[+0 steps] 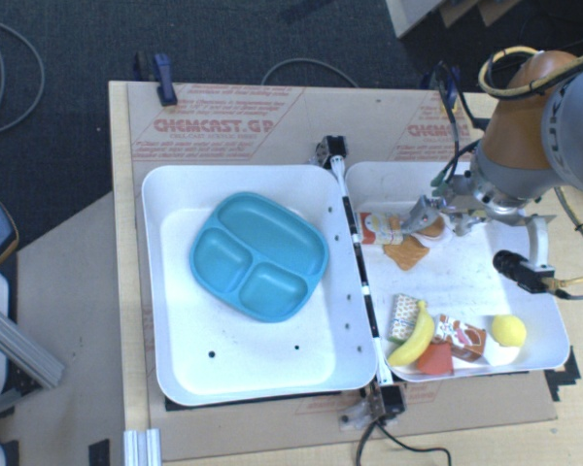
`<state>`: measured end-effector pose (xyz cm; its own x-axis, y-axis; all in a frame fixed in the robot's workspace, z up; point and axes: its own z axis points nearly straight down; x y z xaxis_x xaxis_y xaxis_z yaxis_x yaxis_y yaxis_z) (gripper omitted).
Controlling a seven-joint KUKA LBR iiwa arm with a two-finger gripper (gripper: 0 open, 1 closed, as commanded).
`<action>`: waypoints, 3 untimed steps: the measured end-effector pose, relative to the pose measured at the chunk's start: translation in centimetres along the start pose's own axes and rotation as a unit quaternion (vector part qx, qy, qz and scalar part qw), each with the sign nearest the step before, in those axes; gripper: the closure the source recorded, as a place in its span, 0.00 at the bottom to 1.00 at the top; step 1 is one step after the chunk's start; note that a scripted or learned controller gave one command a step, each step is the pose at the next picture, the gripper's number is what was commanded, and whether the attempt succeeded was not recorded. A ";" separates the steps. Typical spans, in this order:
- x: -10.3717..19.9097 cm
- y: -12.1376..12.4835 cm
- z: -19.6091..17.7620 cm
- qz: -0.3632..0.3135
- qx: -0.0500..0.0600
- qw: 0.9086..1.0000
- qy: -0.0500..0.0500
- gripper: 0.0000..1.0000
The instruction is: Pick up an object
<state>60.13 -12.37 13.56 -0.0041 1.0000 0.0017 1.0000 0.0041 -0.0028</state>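
Observation:
My gripper hangs low over the back of the right bin, its fingers spread and open. A brown, flat snack piece lies between the fingertips, and I cannot tell if they touch it. A second orange-brown piece lies just below it, and a white and orange packet sits to its left. At the bin's front lie a banana, a red item, a yellow lemon, a brown snack pack and a checkered packet.
A blue divided plate lies in the left bin. The rail between the bins runs just left of the gripper. A black cable end hangs from the arm over the right bin.

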 end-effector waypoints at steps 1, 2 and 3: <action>0.6 1.4 4.9 0.001 -0.002 1.000 0.000 0.00; -1.3 6.8 4.7 0.000 -0.002 1.000 -0.001 0.00; -1.4 6.4 4.0 0.000 0.003 1.000 -0.003 1.00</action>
<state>66.53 -13.73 9.56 -0.0045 1.0000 -0.0035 1.0000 0.0044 -0.0082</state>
